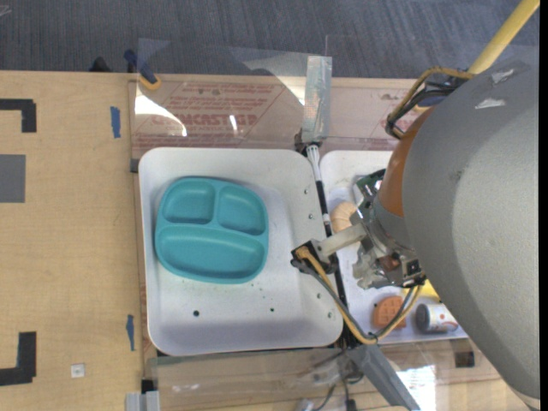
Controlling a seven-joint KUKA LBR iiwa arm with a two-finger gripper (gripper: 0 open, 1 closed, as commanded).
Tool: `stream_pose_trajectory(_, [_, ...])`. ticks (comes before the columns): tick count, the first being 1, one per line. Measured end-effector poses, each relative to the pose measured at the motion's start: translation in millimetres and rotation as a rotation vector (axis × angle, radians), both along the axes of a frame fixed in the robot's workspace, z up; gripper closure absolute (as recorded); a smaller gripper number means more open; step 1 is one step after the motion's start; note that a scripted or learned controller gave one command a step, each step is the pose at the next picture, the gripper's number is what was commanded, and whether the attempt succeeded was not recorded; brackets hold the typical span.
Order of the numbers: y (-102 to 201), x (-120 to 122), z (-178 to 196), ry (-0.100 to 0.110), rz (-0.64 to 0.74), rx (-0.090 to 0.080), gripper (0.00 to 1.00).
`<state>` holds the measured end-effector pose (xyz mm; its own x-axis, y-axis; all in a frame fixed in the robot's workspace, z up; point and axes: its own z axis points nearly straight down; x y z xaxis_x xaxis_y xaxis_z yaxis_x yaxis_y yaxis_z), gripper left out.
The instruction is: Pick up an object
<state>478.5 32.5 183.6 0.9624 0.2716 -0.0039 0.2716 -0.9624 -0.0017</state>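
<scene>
Two white bins side by side: left bin bearing a teal divided plate, right bin keeping small pickable items within reach. Gripper low at centre right, grasp impossible to tell. Round brown cookie just below, pale egg-like piece above left.

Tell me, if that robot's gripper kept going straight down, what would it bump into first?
Probably the floor of the right bin. The gripper hangs over it, near a round orange object, though depth is hard to judge.

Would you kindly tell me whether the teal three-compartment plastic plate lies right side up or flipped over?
Right side up. The teal three-compartment plastic plate rests flat in the left white bin, its three hollows facing the camera and holding nothing.
</scene>
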Motion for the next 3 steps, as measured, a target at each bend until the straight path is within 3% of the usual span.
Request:
stream_pose_trajectory(1, [21,6,-22,-0.026,0.031,-0.015,1.00])
stream_pose_trajectory(2, [48,9,126,-0.014,-0.072,0.003,1.00])
stream_pose_trajectory(3, [61,0,61,0.003,-0.073,-0.003,1.00])
